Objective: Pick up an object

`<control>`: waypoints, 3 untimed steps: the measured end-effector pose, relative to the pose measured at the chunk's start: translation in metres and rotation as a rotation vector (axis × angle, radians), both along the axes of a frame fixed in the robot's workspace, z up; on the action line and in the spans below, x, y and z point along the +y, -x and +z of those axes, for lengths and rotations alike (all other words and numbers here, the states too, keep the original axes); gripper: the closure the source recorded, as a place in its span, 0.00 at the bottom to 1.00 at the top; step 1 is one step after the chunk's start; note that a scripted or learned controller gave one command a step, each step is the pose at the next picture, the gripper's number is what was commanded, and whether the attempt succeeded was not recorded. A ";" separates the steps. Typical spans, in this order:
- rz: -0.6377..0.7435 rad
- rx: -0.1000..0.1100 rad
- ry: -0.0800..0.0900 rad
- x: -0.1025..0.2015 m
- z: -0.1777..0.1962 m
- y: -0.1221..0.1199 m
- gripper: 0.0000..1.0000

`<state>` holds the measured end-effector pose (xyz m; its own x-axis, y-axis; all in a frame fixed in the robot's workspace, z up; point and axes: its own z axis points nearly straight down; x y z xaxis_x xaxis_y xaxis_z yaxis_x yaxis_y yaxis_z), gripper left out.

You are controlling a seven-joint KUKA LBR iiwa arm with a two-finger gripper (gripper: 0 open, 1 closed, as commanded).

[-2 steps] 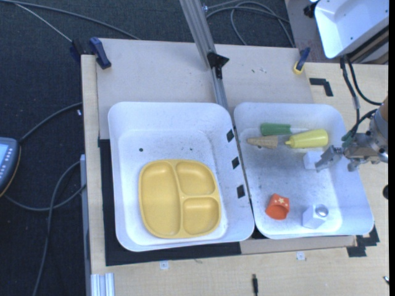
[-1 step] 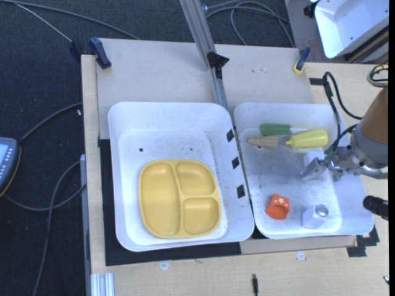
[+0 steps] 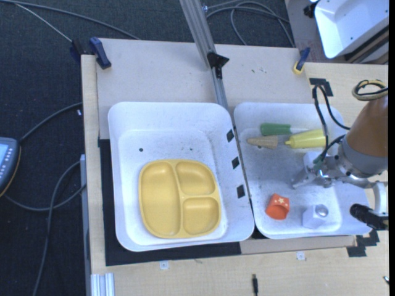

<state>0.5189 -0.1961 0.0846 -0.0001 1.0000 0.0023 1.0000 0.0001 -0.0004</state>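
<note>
I see gripper (image 3: 308, 176) low in right bin (image 3: 250, 165), fingers apparently spread, nothing between them. Small orange plastic cup (image 3: 278, 206) lies just lower left of it; grey metal block (image 3: 318, 215) directly below. I judge block nearer.

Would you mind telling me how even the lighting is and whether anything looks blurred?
Camera view: light is soft and even, shadows faint; the yellow plate and orange cup are sharp; the gripper looks slightly smeared; the white housing at top right is nearly blown out.
</note>
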 end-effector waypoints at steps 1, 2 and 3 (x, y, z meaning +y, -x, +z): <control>-0.001 -0.006 0.006 -0.002 0.014 -0.001 1.00; 0.002 -0.007 0.004 0.007 0.072 -0.006 1.00; 0.001 -0.009 0.006 0.000 0.135 -0.008 1.00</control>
